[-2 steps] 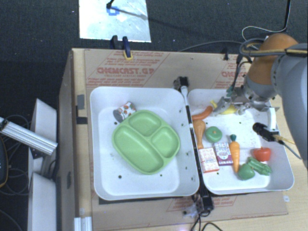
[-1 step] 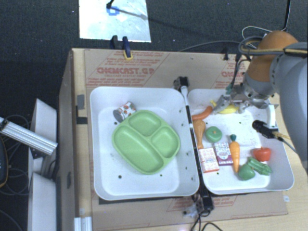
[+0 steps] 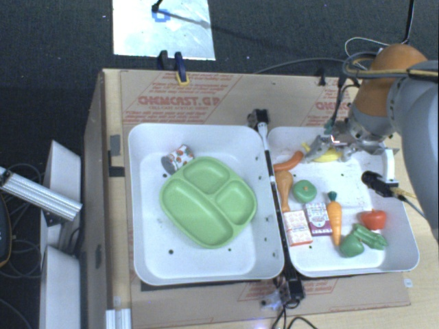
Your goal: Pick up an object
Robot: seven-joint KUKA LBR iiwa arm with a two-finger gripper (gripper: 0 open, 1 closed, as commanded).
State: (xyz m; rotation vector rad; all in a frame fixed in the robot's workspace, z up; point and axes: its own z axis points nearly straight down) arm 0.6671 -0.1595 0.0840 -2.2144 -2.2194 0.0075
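One camera sits high above the bench (image 3: 206, 91) and looks down at a slant, far enough back to take in both white bins, the left bin (image 3: 147, 204) and the right bin (image 3: 405, 242), side by side in mid-frame. The far edge of the bench lies toward the top, with dark floor (image 3: 55, 40) beyond it. The grey arm (image 3: 415, 115) comes in from the right edge, cut off by the frame.
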